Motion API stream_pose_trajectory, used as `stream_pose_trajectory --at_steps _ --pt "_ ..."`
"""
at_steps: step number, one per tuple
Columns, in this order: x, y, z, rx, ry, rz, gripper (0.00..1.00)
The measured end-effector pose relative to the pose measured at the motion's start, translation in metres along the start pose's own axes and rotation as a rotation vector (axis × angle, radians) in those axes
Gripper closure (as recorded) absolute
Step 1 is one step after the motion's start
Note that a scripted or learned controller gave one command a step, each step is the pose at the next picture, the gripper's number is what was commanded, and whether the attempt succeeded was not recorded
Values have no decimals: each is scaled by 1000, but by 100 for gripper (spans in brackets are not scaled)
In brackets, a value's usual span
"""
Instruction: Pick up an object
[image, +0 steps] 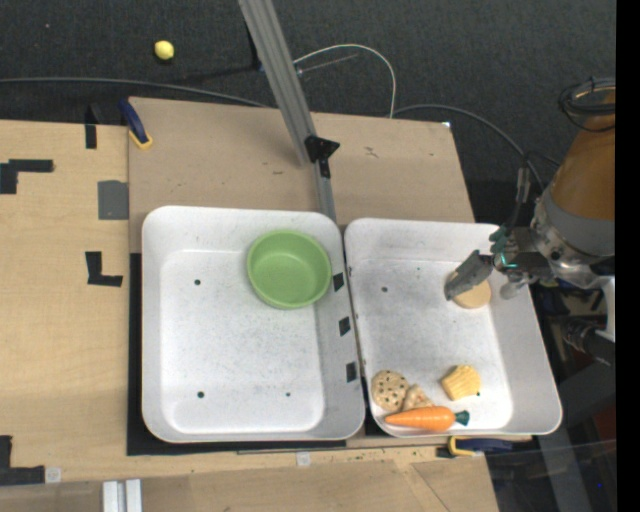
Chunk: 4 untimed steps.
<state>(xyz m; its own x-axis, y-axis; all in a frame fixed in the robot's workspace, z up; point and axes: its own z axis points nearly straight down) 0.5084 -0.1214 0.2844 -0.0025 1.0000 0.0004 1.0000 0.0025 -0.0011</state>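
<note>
My gripper (466, 280) hangs low over the upper right part of the right bin (420, 250), reaching in from the right. A small tan, rounded object (478, 296) lies right at its tip, partly covered by it; I cannot tell whether it is held. Near the bin's front edge lie a yellow corn piece (460, 381), a speckled cookie (388, 386), a second tan biscuit (416, 400) and an orange carrot with a green end (426, 420).
A green bowl (289, 268) sits in the upper middle of the left bin (180, 330). A grey pole (290, 90) slants down to the divider between the bins. A small yellow ball (164, 49) lies on the dark floor beyond the bench.
</note>
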Motion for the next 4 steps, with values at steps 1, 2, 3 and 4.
stream_pose_trajectory --at_steps 1,2,3,4 --pt "0 0 0 0 -1 0 0" --pt "2 -2 43 4 0 2 0" --pt "3 -2 108 8 1 2 0" --pt "11 4 164 7 1 1 0"
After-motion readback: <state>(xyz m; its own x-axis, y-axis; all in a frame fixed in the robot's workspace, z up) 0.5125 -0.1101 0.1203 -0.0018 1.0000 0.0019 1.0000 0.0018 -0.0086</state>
